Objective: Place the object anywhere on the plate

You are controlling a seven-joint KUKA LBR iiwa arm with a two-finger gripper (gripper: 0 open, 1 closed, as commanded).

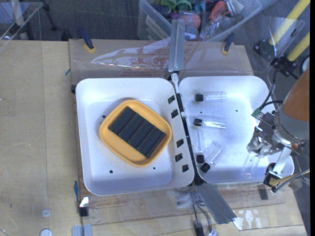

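I see two white bins: the left bin (pixel 88 132) holds a yellow plate (pixel 106 132), the right bin (pixel 236 90) clear vials (pixel 210 124). My gripper (pixel 261 149) hovers at the right bin's right edge, well apart from them; its grip I cannot tell.

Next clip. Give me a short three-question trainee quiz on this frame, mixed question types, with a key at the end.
1. True or false: the yellow plate lies in the right bin.
2. Which side of the view does the claw sit over? A) the left bin B) the right bin's right side C) the bare bench
3. What do the clear tubes in the right bin have at one end?

Key
1. False; it lies in the left bin.
2. B
3. A black cap; several such tubes lie scattered there, none on the plate.
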